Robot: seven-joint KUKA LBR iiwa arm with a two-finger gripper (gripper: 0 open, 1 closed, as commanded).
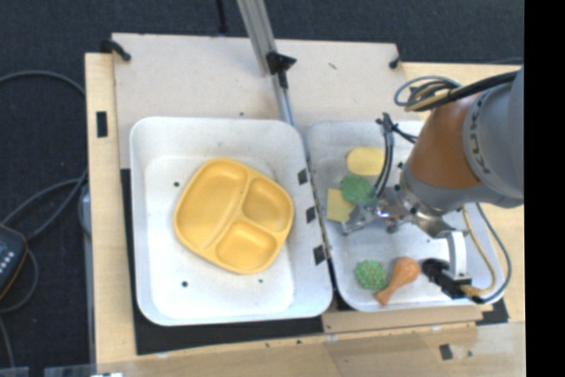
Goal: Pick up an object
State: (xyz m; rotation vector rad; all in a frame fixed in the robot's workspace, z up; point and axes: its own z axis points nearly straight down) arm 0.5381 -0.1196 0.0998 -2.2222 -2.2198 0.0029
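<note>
The right bin (322, 146) holds several toy foods. A pale yellow oval piece (364, 160) lies near the bin's far side, with a green leafy piece (356, 188) just in front of it and a flat yellow slab (339, 206) to its left. A green broccoli piece (370, 275) and an orange drumstick (399, 276) lie near the front edge. My gripper (372, 217) hangs low over the middle of this bin, just right of the yellow slab and below the green leafy piece, with nothing visibly in its grasp.
The left bin (154, 190) carries a yellow three-compartment plate (233, 214). A slanted metal pole (252, 4) rises behind the bins. The grey and orange arm (459, 150) covers the right bin's right side, with cables (481, 269) looping near its front right corner.
</note>
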